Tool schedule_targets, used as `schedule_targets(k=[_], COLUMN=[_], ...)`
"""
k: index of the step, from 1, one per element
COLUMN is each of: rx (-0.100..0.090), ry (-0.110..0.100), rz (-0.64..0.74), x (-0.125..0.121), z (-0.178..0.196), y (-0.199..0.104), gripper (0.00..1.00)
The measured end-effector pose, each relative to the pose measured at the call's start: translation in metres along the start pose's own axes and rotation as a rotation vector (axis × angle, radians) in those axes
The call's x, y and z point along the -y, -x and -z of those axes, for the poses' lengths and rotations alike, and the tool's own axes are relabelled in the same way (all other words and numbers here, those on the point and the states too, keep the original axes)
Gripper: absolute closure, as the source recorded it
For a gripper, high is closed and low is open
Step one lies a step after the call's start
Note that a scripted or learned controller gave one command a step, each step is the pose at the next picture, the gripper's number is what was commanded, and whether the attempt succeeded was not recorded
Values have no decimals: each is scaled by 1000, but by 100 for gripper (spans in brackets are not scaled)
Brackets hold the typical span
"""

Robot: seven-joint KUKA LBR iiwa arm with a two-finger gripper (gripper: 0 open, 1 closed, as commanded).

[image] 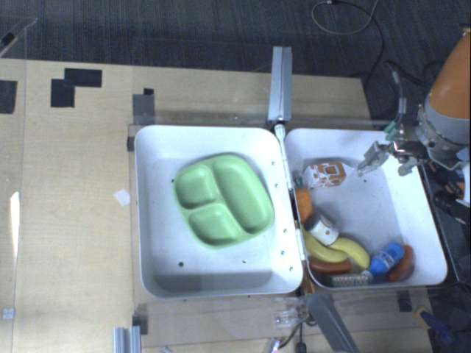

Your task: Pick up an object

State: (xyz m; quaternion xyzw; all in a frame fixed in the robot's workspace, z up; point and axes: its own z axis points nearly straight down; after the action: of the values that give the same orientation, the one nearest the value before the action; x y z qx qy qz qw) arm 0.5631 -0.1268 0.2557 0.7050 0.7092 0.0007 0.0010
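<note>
i've got the hand [388, 155] hanging spread and carrying nothing over the right bin's [434, 230] far corner. nearest below-left of it lies the small carton [325, 173], alone on bare floor; the banana [337, 251] and bottle [385, 259] crowd the near edge, harder to grasp.

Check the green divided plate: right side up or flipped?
Right side up. The green divided plate lies flat in the left bin, its three compartments facing up.
</note>
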Motion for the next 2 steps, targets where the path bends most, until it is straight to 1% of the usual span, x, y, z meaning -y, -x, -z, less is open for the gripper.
schedule_targets(k=[1,2], rx=[1,1], ry=[5,5], rz=[4,151], x=[-2,-11], z=[11,87], y=[-1,5], gripper=[100,100])
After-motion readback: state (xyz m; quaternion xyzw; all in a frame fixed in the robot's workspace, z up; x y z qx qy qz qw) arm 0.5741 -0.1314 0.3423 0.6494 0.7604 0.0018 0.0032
